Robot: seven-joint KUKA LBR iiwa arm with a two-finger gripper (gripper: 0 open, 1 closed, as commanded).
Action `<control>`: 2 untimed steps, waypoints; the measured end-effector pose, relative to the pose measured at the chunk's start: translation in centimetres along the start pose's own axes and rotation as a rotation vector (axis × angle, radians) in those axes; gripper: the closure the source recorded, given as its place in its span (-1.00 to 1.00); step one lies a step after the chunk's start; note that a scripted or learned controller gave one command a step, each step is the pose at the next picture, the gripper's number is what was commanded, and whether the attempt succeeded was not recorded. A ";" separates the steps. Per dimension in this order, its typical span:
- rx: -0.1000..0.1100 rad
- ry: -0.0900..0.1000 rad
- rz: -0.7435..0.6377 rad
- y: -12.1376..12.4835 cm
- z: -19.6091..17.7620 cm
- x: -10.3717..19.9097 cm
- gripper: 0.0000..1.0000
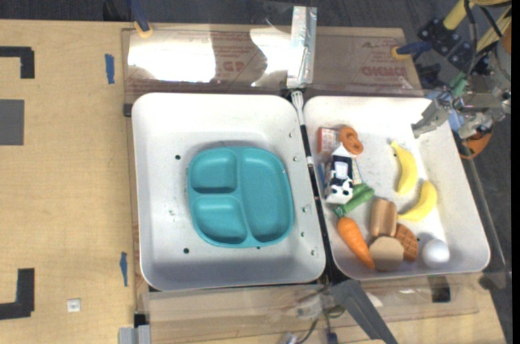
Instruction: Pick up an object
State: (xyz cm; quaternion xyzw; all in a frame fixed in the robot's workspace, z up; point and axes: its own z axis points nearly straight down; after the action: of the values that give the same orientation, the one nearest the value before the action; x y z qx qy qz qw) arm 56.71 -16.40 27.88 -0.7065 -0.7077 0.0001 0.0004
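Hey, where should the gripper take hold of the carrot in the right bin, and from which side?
Probably across the carrot's thick orange middle, coming straight down. It lies flat, tapering from its green top toward the near wall. Its left flank faces bare bin floor; a brown block crowds the right, so set the fingers carefully there.

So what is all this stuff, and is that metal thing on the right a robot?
Yes. One camera looks down from above on a bench with two white bins. The metal thing is the robot's gripper, its hand, reaching in from the right over the right bin's edge. It holds nothing. That bin has toy food: two bananas, a carrot, a small donut and a black-and-white milk carton. The left bin holds a teal lunch tray with three sections. The robot's job is picking something up.
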 end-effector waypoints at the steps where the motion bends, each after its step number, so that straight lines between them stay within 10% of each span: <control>1: 0.007 0.001 0.230 -2.8 13.6 -1.2 -1.00; 2: -0.002 0.001 0.283 0.3 18.4 -2.9 -1.00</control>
State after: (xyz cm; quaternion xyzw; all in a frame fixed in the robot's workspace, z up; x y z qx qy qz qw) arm 57.00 -19.29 9.47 -0.7992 -0.6011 -0.0009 -0.0001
